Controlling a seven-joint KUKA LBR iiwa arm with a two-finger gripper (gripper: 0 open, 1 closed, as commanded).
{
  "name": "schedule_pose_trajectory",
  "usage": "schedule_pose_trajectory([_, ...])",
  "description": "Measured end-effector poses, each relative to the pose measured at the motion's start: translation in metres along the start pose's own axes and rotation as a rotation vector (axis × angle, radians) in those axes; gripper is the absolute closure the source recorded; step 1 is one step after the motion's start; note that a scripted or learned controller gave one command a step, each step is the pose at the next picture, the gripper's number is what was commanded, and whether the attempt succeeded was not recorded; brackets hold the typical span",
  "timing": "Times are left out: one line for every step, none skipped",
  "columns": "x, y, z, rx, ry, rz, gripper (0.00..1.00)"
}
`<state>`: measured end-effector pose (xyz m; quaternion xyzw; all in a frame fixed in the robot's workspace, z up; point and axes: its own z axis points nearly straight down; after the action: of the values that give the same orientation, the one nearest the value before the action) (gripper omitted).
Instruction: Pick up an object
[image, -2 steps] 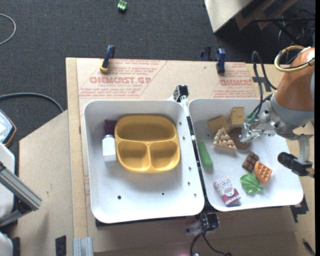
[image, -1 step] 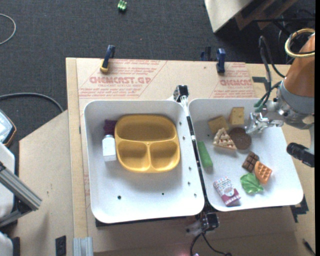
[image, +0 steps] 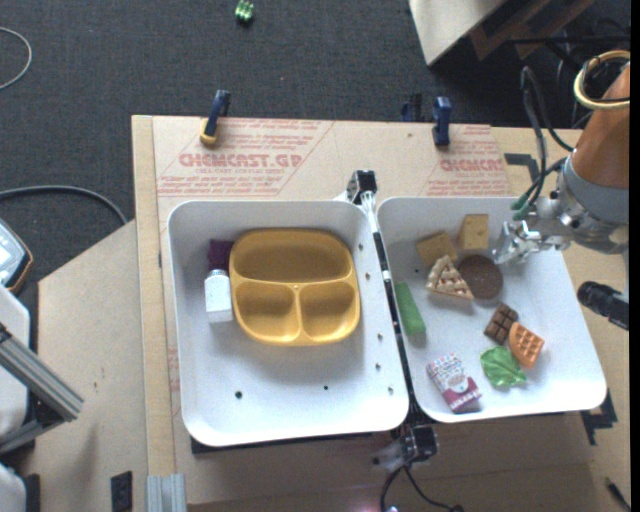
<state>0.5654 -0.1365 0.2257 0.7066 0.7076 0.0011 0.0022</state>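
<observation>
My gripper (image: 512, 243) hangs over the upper right part of the right bin (image: 570, 330), just above and to the right of a brown round disc (image: 481, 277). Nothing shows held in it. Beside the disc lies a waffle-patterned wedge (image: 449, 280). Two tan blocks (image: 435, 247) (image: 474, 231) sit further back. A green cucumber (image: 408, 308) lies along the bin's left wall. Toward the front are a chocolate piece (image: 500, 323), an orange waffle (image: 526, 344), a green leaf (image: 503, 368) and a red and white carton (image: 453, 382).
The left bin (image: 200, 400) holds a yellow divided plate (image: 295, 285), a small white bottle (image: 218, 295) and a dark purple item (image: 220, 250). The arm's orange band (image: 605, 150) rises at the right. Clamps (image: 214, 118) (image: 441, 120) grip the board's far edge.
</observation>
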Motion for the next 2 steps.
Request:
schedule_pose_trajectory([0.057,0.025,0.000,0.000,0.002,-0.005,1.00])
schedule_pose_trajectory([0.104,0.035,0.009,0.002,0.002,-0.004,1.00])
